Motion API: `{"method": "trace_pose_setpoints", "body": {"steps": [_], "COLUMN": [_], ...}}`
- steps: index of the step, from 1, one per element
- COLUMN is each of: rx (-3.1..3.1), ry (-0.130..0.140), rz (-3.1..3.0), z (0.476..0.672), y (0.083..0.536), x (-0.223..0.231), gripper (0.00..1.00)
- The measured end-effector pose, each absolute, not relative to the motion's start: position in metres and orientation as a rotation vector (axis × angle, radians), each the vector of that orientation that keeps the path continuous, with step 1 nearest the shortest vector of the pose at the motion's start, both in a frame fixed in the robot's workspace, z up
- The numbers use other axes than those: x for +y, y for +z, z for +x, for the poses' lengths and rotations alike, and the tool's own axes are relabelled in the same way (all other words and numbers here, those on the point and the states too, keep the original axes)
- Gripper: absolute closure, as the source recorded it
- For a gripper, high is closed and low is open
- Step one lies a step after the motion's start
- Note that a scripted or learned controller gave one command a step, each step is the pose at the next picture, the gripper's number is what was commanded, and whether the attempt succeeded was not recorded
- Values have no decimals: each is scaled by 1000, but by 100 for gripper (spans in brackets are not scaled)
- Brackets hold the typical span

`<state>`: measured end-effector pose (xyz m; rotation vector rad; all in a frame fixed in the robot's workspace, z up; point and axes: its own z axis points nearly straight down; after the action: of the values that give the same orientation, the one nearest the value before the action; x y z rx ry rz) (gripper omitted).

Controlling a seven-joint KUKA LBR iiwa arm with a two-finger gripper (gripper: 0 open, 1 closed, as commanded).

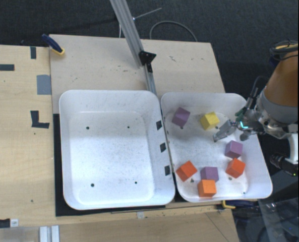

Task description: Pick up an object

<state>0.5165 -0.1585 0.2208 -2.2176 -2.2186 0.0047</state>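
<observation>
from the overhead camera, the right bin (250, 185) serves as the landmark; the left bin (73, 150) lies touching its left wall. the grey arm (280, 92) with its orange band reaches in over the right bin's right wall, and the gripper (224, 131) hangs over the upper middle of that bin, just right of the yellow cube (210, 120). whether the gripper is open or closed cannot be told here, and no cube can be seen held in it. inside the right bin, a purple cube (181, 117) sits near the upper left corner. another purple cube (234, 148) lies just below the gripper, with an orange cube (235, 168) beneath it. along the bin's lower part sit an orange cube (186, 170), a purple cube (209, 174) and an orange cube (206, 187) touching it.
</observation>
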Motion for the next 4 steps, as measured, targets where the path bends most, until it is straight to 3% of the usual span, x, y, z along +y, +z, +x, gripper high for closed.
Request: {"method": "trace_pose_setpoints", "body": {"steps": [1,4], "rx": [-2222,-2220], "ry": [1,5], "rz": [-2218,-2218], "z": [517,521], "y": [223,90], "x": [-159,-148], "gripper": [0,0]}}
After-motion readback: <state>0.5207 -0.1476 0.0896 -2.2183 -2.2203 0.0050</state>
